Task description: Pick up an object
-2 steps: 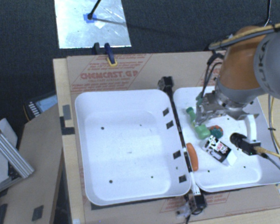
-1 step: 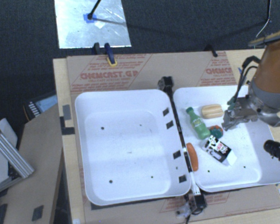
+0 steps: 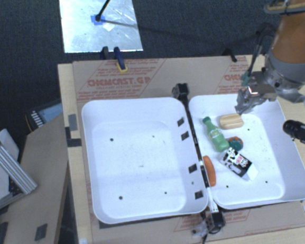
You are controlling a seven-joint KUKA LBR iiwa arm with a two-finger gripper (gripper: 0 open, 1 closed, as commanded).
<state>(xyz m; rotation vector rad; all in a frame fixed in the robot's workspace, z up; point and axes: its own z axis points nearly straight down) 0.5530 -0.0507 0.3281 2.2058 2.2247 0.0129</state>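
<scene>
Approach step: your hand (image 3: 245, 104), whose grip state cannot be told here, hovers just above the bread roll (image 3: 230, 121) in the right bin (image 3: 293, 178); next, you descend squarely onto it.

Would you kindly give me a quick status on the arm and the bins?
Gripper above right bin, by the bread roll, nothing seen held. Green bottle, sausage, black-and-white carton lie loose nearby. Path unobstructed.
</scene>
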